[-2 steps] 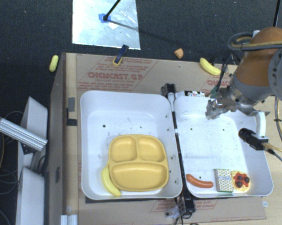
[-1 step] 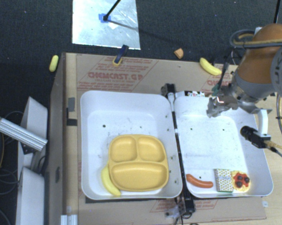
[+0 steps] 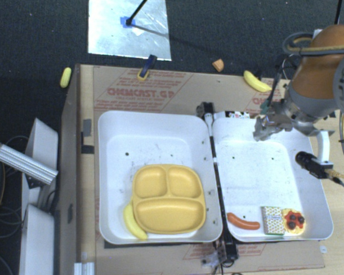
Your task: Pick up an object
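In the right bin [image 3: 305, 189], a red-orange sausage [image 3: 243, 222] lies near the front wall. Beside it on the right are a small patterned card [image 3: 273, 220] and a pizza slice toy [image 3: 293, 220]. The left bin [image 3: 112, 160] holds a yellow divided tray [image 3: 169, 197], with a yellow banana [image 3: 133, 222] tucked against the tray's front left side. My gripper [image 3: 265, 130] hangs over the far end of the right bin, well away from the sausage and the pizza toy. Nothing shows in its grasp.
On the brown board behind the bins lie a second banana [image 3: 254, 80], a small orange piece [image 3: 218, 64] and a blue and yellow clip [image 3: 146, 66]. A yellow object [image 3: 65, 77] lies off the board's far left corner. A black divider [image 3: 214, 164] separates the bins.
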Motion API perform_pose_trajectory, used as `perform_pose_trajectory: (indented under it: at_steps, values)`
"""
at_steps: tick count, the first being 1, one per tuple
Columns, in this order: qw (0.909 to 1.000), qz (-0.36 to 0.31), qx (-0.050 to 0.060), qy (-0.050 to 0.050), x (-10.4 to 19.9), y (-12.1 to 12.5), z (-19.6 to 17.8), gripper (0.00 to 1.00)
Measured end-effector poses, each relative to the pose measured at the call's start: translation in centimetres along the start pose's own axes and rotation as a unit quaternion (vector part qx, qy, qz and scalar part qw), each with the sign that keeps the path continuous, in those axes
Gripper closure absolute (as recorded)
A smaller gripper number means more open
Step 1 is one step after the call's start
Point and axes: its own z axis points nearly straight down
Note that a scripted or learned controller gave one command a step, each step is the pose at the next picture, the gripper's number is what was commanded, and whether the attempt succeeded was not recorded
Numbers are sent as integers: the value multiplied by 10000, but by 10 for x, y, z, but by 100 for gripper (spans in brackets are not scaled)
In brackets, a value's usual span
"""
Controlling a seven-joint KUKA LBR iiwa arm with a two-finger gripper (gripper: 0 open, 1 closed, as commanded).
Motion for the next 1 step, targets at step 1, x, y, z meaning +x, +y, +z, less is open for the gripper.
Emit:
perform_pose_trajectory:
  at_steps: [1]
  values:
    - [9999, 133, 67, -18, -34, 24, 28, 100]
